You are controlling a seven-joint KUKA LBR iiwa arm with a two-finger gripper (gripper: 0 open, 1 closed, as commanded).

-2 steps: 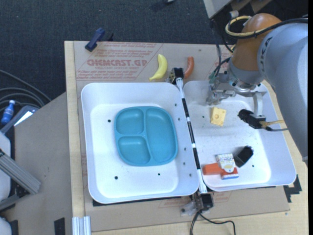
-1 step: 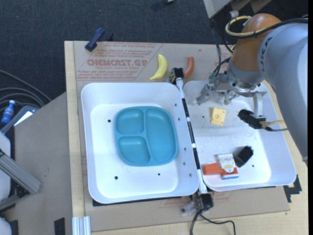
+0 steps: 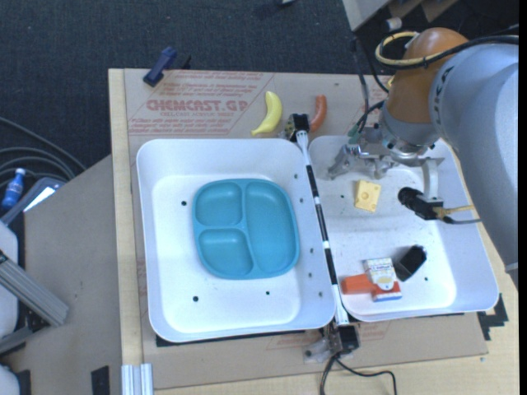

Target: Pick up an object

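Hovering over the right bin [image 3: 461, 290] with our gripper [image 3: 362, 161] spread wide and holding nothing, we should centre above the yellow cheese wedge [image 3: 367, 196] just below it, descend straight, then close squarely across its flat sides.

We see the arm [image 3: 486, 97] as a bulky, rounded shell of pale grey, with a glossy orange band [image 3: 420, 64] above the wrist. Yellow and black cables [image 3: 394, 48] loop beside it. Below sits a silvery metal end effector [image 3: 375, 159] with thin angular struts.
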